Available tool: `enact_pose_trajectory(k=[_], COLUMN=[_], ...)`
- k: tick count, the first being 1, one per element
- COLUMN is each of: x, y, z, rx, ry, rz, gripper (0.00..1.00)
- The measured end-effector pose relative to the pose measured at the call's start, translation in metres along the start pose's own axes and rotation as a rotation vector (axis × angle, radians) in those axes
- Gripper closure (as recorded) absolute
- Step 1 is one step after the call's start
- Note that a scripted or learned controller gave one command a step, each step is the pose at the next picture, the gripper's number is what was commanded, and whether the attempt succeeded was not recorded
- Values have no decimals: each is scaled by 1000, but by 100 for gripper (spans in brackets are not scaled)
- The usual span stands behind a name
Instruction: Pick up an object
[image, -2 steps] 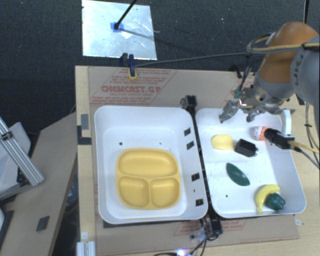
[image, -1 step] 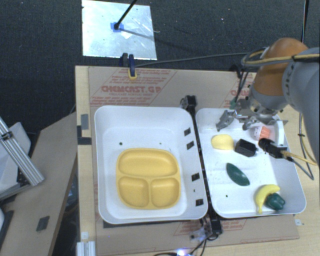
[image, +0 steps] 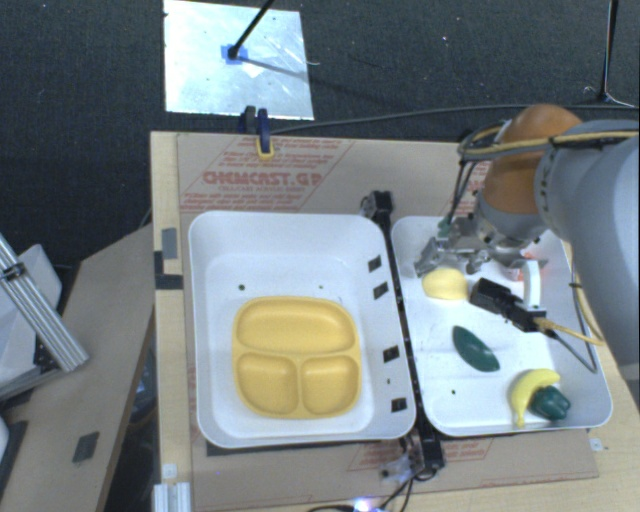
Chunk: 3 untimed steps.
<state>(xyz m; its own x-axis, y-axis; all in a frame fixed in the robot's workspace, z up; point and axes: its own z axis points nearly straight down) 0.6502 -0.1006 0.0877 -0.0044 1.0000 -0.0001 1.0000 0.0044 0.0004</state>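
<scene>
My gripper (image: 452, 260) hangs low over the back left part of the right bin (image: 590, 405). Its two fingers stand apart, so it is open. A pale yellow lemon-shaped object (image: 446, 286) lies in the bin right at the fingertips, on their near side; nothing sits between them. A dark green oval object (image: 476, 349) rests in the middle of the bin. Further front lie a yellow banana (image: 528, 388) and a dark green round piece (image: 551, 404), which touch each other.
The left bin (image: 215, 250) holds a yellow divided plate (image: 296, 356). A black hinge strip (image: 392, 300) runs between the bins. The grey arm with its orange band (image: 535, 125) and trailing cables covers the right bin's back right.
</scene>
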Motion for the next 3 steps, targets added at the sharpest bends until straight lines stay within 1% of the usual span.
enact_pose_trajectory(k=[1,2,3], x=[0,-1,-1], y=[1,5,6], z=[-14,-78,-133], rx=[-4,-6,-7], ry=[-1,-1,-1], rz=[-1,1,0], gripper=[100,100,100])
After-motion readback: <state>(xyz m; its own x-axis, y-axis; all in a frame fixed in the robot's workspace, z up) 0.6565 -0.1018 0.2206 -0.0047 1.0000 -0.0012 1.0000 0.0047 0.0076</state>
